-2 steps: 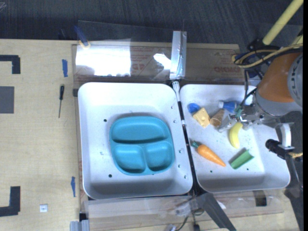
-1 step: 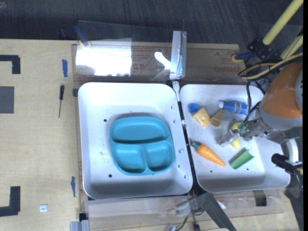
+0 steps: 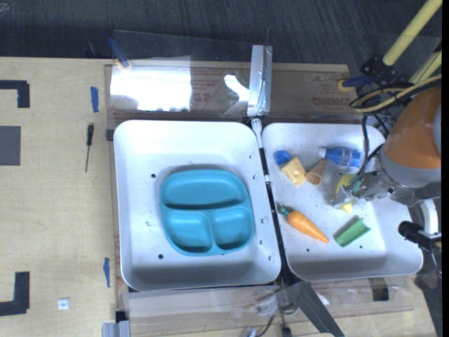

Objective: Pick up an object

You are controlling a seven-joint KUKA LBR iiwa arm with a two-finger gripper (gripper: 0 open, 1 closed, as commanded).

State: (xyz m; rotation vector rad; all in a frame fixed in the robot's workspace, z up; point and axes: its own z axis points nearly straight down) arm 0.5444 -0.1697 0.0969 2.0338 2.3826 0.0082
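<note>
**Two bins inspected, contents recorded**

Two shallow white bins stood side by side on the bench, touching along a central divider. The left bin [image 3: 133, 209] held a single item: a blue divided tray [image 3: 207, 210] with one long compartment and two smaller ones, lying flat near the middle of the bin floor.

The right bin [image 3: 393, 258] held several small objects. A carrot [image 3: 306, 226] with a green top lay tilted near the left wall. A green block [image 3: 351, 232] lay just right of the carrot, apart from it. A yellow wedge [image 3: 295, 171] sat toward the back left, touching a small blue piece [image 3: 282, 158] behind it. A tan cylinder [image 3: 316, 173] lay just beside the wedge. A blue and white bottle [image 3: 341, 156] lay on its side near the back wall.

The arm [image 3: 417, 142] reached in from the right. The gripper [image 3: 353, 188] was low over the right bin, among small yellow and green items too cluttered to identify. Whether its jaws were apart or closed, and whether anything was held, could not be told
</note>
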